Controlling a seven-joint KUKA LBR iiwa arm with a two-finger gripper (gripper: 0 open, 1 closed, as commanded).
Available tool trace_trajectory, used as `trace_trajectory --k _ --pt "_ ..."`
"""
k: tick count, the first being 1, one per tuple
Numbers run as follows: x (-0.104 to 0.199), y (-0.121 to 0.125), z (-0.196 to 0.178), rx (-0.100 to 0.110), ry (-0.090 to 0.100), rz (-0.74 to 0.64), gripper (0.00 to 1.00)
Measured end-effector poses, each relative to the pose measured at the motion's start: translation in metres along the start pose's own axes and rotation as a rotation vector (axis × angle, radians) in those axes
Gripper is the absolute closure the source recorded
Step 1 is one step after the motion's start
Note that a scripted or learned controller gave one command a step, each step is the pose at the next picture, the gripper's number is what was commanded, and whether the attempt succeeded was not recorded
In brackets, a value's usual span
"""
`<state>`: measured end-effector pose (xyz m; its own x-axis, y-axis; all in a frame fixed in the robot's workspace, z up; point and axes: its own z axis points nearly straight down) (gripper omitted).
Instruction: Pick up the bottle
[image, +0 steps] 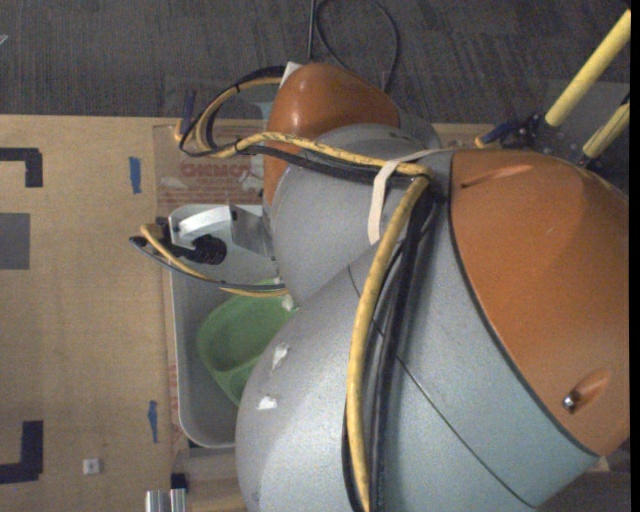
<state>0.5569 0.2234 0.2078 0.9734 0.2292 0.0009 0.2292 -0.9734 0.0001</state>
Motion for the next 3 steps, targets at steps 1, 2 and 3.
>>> trace_trajectory --k 1,2,3 --pt "-0.076 0.021 0.083 0.002 -0.006 -0.035 1.00" --pt "-0.087 0.032 0.092 0.002 0.001 0.025 1.00" --pt "-0.063 -0.011 -0.029 0.000 -0.001 0.000 1.00"
